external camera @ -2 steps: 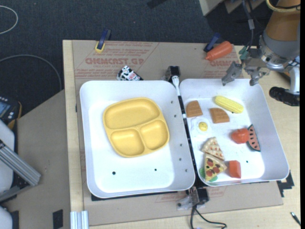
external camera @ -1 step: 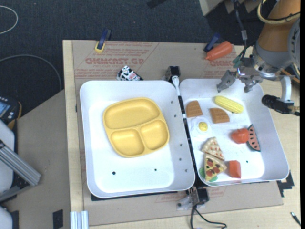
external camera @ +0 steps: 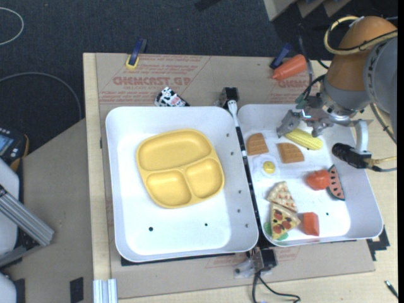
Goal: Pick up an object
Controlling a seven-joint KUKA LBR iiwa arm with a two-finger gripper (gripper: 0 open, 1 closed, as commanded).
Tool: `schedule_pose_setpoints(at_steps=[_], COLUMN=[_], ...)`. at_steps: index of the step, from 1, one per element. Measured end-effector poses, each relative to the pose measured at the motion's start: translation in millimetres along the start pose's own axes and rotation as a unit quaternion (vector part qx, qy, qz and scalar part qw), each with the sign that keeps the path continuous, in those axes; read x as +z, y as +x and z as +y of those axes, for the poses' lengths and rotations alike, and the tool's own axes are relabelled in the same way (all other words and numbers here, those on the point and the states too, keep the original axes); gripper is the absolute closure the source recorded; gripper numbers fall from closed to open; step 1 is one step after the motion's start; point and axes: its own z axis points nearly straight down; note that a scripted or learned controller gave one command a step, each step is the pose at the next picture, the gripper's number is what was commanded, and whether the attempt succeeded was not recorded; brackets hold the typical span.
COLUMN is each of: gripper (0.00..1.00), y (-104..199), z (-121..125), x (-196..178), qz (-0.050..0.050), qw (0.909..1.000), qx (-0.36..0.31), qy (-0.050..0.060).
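Nearest the camera, at the front of the right bin [external camera: 363, 223], lie a pizza slice [external camera: 282, 222] and a small red block [external camera: 309, 223], close together but apart. Just behind them sit a second pizza slice [external camera: 283, 196] and, further right, a red piece [external camera: 318, 180] touching a watermelon slice [external camera: 336, 182]. Toward the bin's left wall is a small fried egg [external camera: 268, 167], and behind it two brown toast pieces, one [external camera: 257, 144] near the divider and one [external camera: 290, 152] to its right. The left bin [external camera: 126, 169] holds a yellow divided plate [external camera: 180, 166], lying flat near its middle. At the back of the right bin, a yellow corn cob [external camera: 303, 138] lies tilted, and the gripper [external camera: 302, 126] stands directly over it, touching or nearly touching; whether the jaws are apart or closed on the corn cannot be told, since the wrist hides them. The arm [external camera: 353, 62] rises to the right. Beyond the bins, on the tabletop [external camera: 101, 93], lie an orange carrot-like toy [external camera: 290, 67], a black-and-white toy [external camera: 169, 98] and a blue-and-yellow clamp [external camera: 134, 53].
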Motion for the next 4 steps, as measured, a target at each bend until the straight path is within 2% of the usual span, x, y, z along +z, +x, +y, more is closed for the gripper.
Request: schedule_pose_setpoints(at_steps=[1, 2, 3, 4], gripper=[0.0, 1.0, 1.0, 1.0], y=[-3.3, -0.2, 7.5, 2.8], z=[6.2, 1.7, 8.1, 13.5], x=[28.3, 24.6, -35.1, -98.9], qz=[-0.007, -0.002, -0.002, -0.002], qw=[0.9999, 1.0, 1.0, 1.0], qx=[-0.001, 0.0, -0.001, 0.0], qy=[-0.014, -0.007, -0.008, -0.008])
